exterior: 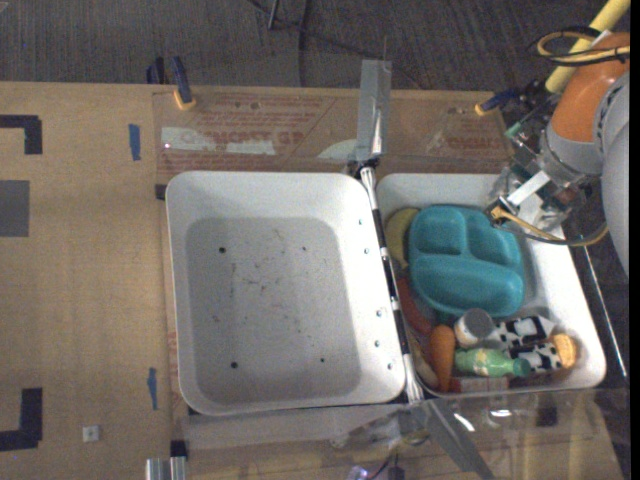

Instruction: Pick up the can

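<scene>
— Wherever that can (473, 325) is listed, what's its entry?

— Item: small can, grey top facing up, right bin (590, 313), front part, just beside the teal divided tray (466, 258) and touching the black-and-white cow toy (530, 336). Probably light, rigid, smooth-sided, so likely slippery. Best taken across the round body from above; the neighbours crowd it.

— Other stock?

— Green bottle (490, 364), orange carrot (442, 353), both lying near it. Left bin (180, 268): bare floor, scuffed.

— Labels?

— None legible on the can. Faint red print on the tabletop's clear sheet (235, 138), unreadable.

— Pincer (518, 200)?

— Over the right bin's back corner, well apart from the can. Released or clenched, I cannot tell.
</scene>
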Motion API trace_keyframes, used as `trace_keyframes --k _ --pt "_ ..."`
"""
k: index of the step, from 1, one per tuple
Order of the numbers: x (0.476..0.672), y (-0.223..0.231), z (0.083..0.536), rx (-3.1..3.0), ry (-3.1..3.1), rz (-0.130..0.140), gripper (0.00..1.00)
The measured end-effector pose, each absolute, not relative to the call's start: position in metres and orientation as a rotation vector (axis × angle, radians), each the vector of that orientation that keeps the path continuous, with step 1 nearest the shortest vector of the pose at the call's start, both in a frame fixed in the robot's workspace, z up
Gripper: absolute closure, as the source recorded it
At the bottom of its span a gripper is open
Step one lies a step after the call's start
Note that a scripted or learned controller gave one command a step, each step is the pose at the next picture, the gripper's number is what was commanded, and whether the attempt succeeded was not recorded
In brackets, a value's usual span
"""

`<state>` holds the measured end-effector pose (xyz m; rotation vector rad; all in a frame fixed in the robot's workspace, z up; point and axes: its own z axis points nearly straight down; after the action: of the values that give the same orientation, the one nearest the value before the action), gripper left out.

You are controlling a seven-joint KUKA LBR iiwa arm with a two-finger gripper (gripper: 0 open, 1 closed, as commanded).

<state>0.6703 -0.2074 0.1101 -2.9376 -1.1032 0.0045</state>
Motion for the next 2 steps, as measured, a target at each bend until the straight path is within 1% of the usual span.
trace_keyframes --k 1,2 --pt "0.6721 -0.2069 0.1212 -2.941 -1.110 -0.003 1.00" --pt "0.6706 -0.2072 0.1201 -2.939 -1.108 0.006 0.00"
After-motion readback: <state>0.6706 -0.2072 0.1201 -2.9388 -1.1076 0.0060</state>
